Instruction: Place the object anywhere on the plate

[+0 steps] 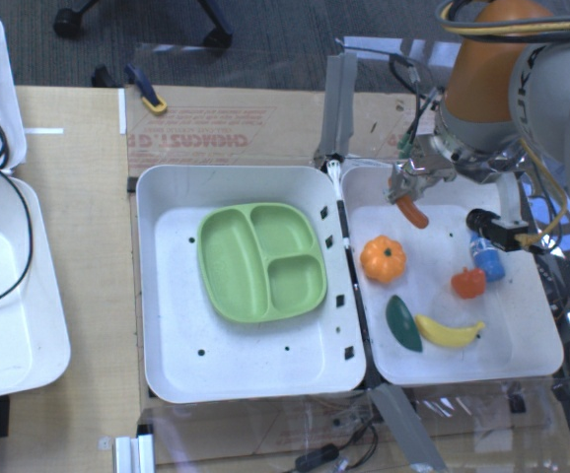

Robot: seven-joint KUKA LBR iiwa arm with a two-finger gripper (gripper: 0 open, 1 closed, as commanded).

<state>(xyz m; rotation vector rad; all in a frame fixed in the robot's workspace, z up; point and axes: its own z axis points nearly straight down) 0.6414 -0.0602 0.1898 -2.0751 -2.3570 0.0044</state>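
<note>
Reaching in from the right, the grey arm (551,77) with its orange band (492,37) positions the gripper (408,193) over the back left part of the right bin (551,348); a small orange-red elongated object (412,212), resembling a carrot or sausage, sits between the fingers at a tilt, so the tool is closed on that item. The green plate (262,260), divided into three compartments, lies in the left bin (167,363) and carries nothing; it is well apart from the held object, with the wall shared by the two bins between them. On the floor of the right bin rest an orange pumpkin (384,259), a dark green oval item (402,322) just beside a yellow banana (450,331), a small red-orange fruit (468,283) and a blue bottle-like item (486,260) touching or nearly touching it
</note>
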